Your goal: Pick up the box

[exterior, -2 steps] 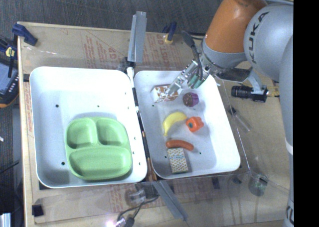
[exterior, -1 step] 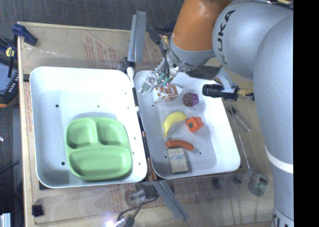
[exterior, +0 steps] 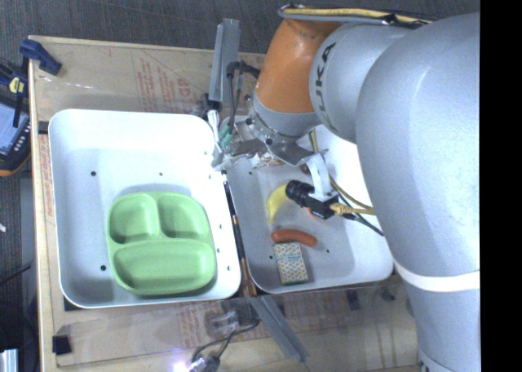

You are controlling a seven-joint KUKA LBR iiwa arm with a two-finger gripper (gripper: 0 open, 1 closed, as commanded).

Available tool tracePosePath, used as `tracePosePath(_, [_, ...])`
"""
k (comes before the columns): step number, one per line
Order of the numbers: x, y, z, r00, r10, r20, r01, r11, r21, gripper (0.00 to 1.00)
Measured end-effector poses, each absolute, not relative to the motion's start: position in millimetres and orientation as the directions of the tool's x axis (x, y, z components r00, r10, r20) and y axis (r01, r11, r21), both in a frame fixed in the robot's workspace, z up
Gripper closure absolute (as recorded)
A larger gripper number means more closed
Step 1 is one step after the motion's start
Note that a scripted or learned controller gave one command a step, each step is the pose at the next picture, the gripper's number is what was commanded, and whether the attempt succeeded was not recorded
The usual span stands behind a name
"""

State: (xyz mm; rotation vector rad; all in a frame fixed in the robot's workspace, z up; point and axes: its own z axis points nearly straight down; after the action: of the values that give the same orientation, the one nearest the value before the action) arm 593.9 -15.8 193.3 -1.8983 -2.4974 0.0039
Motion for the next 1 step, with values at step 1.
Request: tracePosePath(1, [586.9,-114.7,161.2,-0.358,0.934,0.002,0.934,0.358,-0.003,1.00])
